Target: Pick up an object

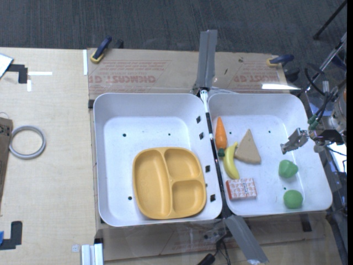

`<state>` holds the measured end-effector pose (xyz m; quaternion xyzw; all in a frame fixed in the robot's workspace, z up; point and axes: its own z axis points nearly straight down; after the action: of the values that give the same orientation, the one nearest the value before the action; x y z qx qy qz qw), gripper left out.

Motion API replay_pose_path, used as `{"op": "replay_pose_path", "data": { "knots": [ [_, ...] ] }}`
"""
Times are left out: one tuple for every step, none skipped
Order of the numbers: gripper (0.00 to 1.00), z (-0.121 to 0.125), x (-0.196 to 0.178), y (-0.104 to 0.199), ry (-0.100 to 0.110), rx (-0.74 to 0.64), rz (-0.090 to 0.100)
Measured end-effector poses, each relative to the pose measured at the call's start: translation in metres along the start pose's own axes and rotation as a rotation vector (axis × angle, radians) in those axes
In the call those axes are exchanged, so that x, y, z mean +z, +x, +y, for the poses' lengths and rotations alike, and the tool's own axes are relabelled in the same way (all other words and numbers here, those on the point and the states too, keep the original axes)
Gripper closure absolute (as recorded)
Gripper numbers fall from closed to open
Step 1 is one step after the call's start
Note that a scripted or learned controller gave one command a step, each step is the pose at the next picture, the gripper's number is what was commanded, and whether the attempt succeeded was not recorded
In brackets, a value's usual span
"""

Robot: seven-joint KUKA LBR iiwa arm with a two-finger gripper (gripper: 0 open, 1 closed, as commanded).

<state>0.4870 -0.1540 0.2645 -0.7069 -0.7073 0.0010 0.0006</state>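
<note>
Green and round, the pepper-like toy (288, 169) is lying at four o'clock in the right bin (265, 105), probably light, stiff and slippery, best pinched across its middle. The gripper (293, 141) is hovering just above it, fingers slightly parted, holding nothing.

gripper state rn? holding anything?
Gripper: over the right bin, above the upper green ball, nothing seen between its fingers; open or shut cannot be told.
</note>
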Motion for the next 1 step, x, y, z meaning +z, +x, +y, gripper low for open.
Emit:
{"op": "replay_pose_path", "data": {
  "knots": [
    [0.0, -0.0089, 0.0176, 0.0303, 0.001, 0.209, 0.001]
  ]
}}
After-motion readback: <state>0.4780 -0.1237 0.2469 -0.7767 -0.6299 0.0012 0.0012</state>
